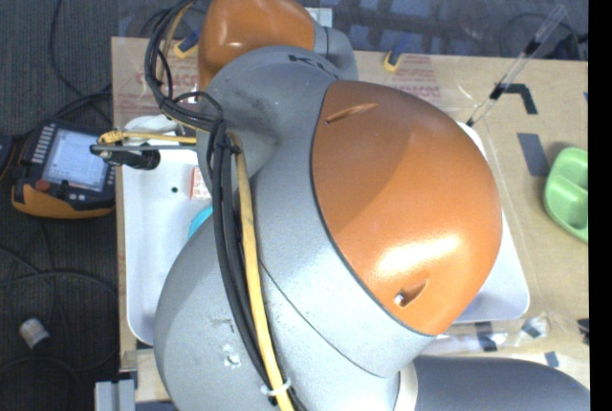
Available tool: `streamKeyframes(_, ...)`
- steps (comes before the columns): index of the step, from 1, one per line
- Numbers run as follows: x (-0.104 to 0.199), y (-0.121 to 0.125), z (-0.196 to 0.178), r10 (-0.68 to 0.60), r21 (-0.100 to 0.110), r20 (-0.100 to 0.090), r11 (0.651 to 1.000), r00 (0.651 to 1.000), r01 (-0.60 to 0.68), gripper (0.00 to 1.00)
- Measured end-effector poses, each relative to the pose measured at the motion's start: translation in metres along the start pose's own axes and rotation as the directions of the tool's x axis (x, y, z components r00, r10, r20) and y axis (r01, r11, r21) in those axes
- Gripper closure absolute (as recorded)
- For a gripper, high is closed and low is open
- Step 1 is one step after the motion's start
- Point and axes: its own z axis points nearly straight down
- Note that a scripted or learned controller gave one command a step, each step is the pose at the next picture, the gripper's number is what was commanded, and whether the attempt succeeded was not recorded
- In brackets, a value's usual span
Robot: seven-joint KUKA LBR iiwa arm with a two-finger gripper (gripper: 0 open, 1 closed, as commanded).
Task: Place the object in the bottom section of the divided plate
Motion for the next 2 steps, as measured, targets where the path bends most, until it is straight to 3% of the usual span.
streamKeyframes(1,-0.06,-0.015,0.087,0.015,-0.002,-0.031,1.0,0.999,-0.015,0.0)
streamKeyframes(2,-0.031,-0.007,0.014,0.022,0.0,-0.002,1.0,1.0,-0.022,0.0)
